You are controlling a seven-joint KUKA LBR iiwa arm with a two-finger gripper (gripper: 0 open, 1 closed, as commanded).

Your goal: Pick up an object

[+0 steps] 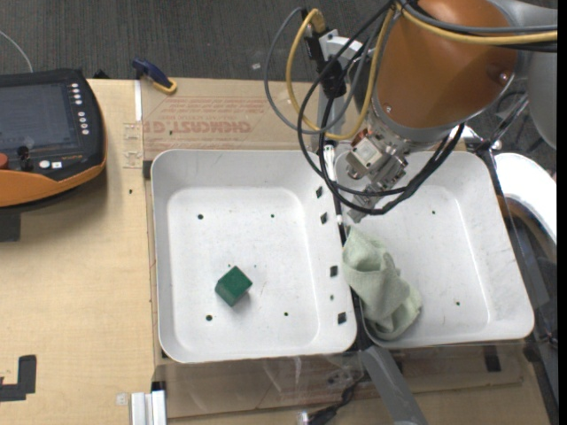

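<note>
Cloth [379,283] sits just below my gripper [352,212]; whether it grips I cannot tell, so no lift confirmed.

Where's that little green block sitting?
The green block lies in the left bin, toward its near edge, apart from the pale cloth in the right bin.

Looks like a robot lab or workshop. A big robot arm [443,60] w/ loose cables [306,87] hangs over two white bins [164,237] on a wood bench [71,308]. A control pad w/ screen & buttons [44,131] sits at the left.
</note>
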